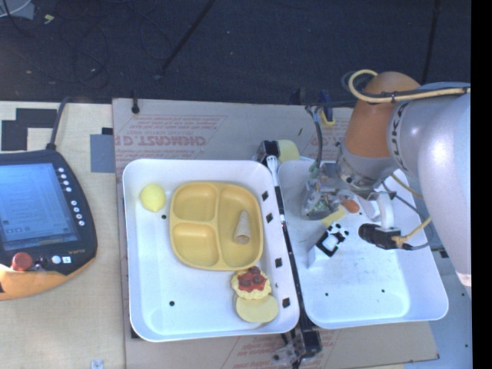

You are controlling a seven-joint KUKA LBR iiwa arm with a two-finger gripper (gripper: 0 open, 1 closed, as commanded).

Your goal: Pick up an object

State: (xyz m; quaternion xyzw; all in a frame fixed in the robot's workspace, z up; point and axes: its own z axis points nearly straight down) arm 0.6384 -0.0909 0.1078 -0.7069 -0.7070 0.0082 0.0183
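Arm (438, 167) looms large from right, orange band up top. Gripper (321, 198) low over upper-left corner of right bin (384, 298); whether open or shut, cannot tell, too blurred. Small black-and-white block (333, 241) lies just beside gripper, toward near side of bin, long axis diagonal. Yellow strip (335, 216) between block and gripper; small orange piece (351, 204) close on arm side. Block looks likeliest target: short shift toward near edge needed, wrist turned across diagonal. Nothing visibly held. Left bin (154, 298), with yellow divided plate (192, 237), well apart.
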